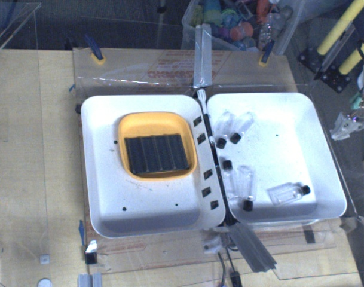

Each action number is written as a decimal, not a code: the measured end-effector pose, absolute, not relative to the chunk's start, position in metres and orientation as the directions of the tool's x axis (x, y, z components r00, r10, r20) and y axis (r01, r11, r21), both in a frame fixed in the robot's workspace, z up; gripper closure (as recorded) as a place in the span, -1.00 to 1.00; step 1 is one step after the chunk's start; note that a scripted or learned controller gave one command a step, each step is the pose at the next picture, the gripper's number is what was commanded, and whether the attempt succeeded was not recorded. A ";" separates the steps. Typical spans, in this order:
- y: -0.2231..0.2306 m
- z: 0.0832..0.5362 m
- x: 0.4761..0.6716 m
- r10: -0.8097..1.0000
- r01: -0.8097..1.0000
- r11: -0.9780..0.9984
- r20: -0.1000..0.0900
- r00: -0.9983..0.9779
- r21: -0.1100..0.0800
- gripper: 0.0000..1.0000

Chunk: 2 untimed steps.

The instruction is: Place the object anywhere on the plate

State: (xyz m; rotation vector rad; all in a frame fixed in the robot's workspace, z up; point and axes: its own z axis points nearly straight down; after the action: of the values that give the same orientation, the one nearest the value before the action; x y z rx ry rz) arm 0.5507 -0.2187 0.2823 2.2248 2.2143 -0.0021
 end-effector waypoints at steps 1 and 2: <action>-0.214 0.273 0.585 0.956 0.956 0.295 -0.004 -0.295 0.004 1.00; -0.221 0.222 0.657 0.813 0.813 0.583 -0.006 -0.583 0.004 1.00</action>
State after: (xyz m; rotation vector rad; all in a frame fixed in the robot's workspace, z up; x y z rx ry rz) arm 0.6569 -0.2208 0.2215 1.4320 2.7885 0.0022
